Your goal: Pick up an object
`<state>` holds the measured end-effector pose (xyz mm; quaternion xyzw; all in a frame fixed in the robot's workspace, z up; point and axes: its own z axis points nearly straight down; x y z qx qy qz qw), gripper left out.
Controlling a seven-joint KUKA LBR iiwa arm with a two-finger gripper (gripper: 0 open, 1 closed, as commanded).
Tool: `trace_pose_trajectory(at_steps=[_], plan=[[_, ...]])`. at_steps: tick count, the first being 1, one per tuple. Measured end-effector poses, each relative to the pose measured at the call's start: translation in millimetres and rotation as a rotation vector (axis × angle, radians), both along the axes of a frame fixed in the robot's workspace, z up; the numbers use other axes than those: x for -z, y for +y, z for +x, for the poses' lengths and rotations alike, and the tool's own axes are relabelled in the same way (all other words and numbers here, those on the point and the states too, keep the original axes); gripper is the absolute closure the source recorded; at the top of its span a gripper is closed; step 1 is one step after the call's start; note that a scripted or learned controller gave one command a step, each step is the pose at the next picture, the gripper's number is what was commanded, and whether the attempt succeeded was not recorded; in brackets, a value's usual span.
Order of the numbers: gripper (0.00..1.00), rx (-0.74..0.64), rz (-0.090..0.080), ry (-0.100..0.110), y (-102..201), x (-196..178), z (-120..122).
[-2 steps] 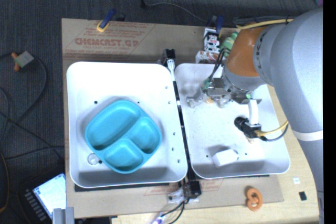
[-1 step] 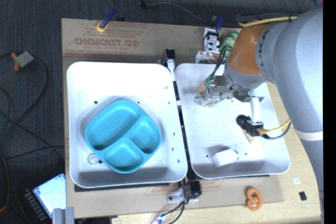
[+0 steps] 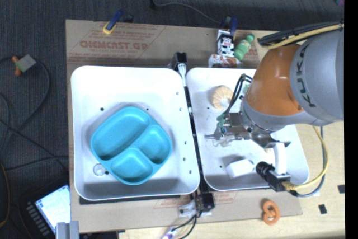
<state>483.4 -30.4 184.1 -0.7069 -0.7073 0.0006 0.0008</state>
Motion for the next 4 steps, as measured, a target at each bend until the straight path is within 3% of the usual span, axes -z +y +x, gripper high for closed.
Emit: trace_pose_trajectory(at_steps=[1,3,4], plan=[[1.00,-0.001,-0.001,-0.002,42.3,-67.0,0.8],[1.00,-0.001,-0.001,0.000,150.1,-43.8,-0.3],[1.00,0.002,-0.003,0.000,81.1,-9.3,41.6]])
